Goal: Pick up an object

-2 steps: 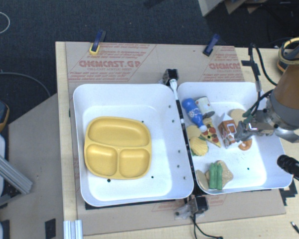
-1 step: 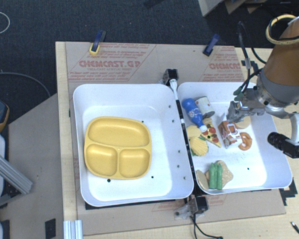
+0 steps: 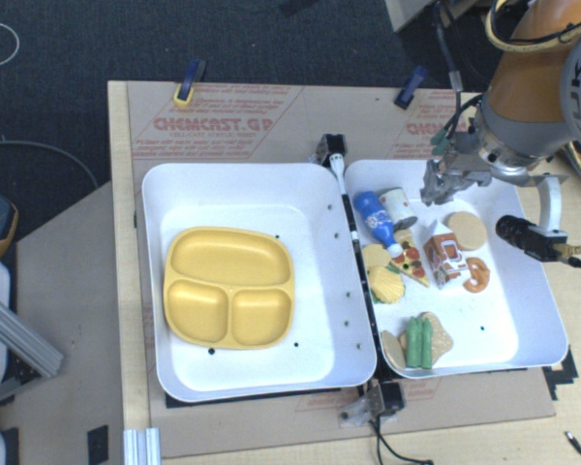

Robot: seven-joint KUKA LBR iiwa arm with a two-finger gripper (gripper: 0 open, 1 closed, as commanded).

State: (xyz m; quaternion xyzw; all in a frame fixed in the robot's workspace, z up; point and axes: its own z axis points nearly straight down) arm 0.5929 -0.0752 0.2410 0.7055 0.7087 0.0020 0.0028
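The things to be picked lie huddled in the right-hand shallow white plastic bin: a small blue plastic bottle with a white cap near the dividing wall, a pale cylindrical cup just beside it, a round tan biscuit-like disc, a red-and-white printed carton, a brown pretzel touching that carton, a yellow shell-shaped piece, and, toward the near edge, a green ribbed vegetable lying on a beige slice. They sit close together, some overlapping, which I judge makes a clean grasp awkward, since fingers closing on one may nudge its neighbour. The grey two-finger gripper hangs over the far part of this bin, just beside the cup and the disc, touching none that I can make out; from here I cannot tell how the tool is set, and nothing is visibly carried. The grey arm with its orange band slants in from the right, presumably to keep clear of the bin walls. In the left white bin rests a yellow three-compartment plastic tray, well apart from the clutter.
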